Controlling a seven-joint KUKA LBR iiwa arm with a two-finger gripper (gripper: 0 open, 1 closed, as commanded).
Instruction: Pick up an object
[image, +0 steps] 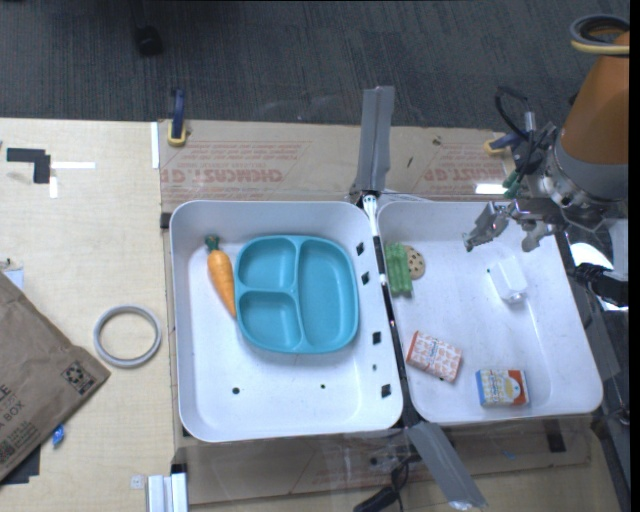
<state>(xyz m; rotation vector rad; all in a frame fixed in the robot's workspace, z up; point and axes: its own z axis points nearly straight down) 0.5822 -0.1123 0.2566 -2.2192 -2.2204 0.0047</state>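
The end effector (510, 228) is hanging over the far right part of the right bin (570, 400), with its two fingers standing apart and nothing showing between them. A small clear object (508, 281), hard to identify against the white floor, is lying just in front of and below the fingers; it appears to be the nearest candidate for the pick.

Recommended practice for this step: the fingers should be coming down astride that clear object, centred on it, and closing only once both are level with its sides. Because the item is pale and low, the approach is calling for care; a glancing touch could be pushing it away.

Other contents of the right bin are lying well apart from the candidate: a red-patterned packet (434, 355) near the middle front, a small carton (501, 387) at the front right, and a green item (398, 270) with a round cookie (415, 264) touching it against the dividing wall. None is obstructing the descent.

The left bin (190, 330) is holding a blue divided plate (299, 293) and a toy carrot (221, 278) just beside it. A tape ring (127, 334) is resting on the bench (80, 250), outside both bins.
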